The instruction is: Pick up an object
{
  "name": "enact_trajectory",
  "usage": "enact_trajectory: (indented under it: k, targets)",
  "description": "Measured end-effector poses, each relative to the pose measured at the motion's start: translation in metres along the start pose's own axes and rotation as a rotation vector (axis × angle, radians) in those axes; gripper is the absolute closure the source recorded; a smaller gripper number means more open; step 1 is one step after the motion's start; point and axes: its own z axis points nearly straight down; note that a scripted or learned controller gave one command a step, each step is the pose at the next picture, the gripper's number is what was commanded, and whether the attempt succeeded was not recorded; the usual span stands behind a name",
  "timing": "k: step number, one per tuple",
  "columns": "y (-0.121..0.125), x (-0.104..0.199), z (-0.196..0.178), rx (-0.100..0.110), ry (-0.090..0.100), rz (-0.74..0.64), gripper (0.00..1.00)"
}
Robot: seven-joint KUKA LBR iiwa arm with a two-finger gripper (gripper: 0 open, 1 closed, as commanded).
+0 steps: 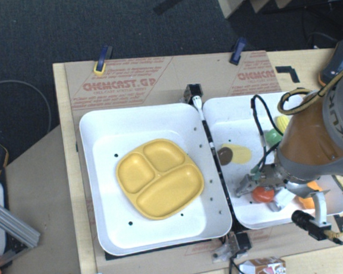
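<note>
— Red, is that a tomato (262,194) lying in the right bin (235,116)?

— Yes, the gripper (260,186) is hanging right over it, fingers spread, gripping nothing. A yellow plate (159,177) is sitting in the left bin (103,169).

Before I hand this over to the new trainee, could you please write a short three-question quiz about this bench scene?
1. True or false: the yellow divided plate lies in the left bin.
2. Which small thing sits closest to the hand? A) red object B) brown round object C) green object
3. Fill in: the arm reaches over the ____ bin.

Key: 1 true; 2 A; 3 right.
</note>
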Motion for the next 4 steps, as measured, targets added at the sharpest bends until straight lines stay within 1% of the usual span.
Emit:
enact_trajectory:
  k: [1,2,3,4]
  targets:
    - [0.006,0.001,-0.013,-0.017,-0.003,-0.002,1.0]
    - [0.003,0.081,-0.105,-0.018,0.0,-0.013,1.0]
    - [0.001,0.192,-0.1,-0.01,0.0,-0.015,1.0]
    - [0.056,0.255,-0.157,-0.019,0.001,-0.011,1.0]
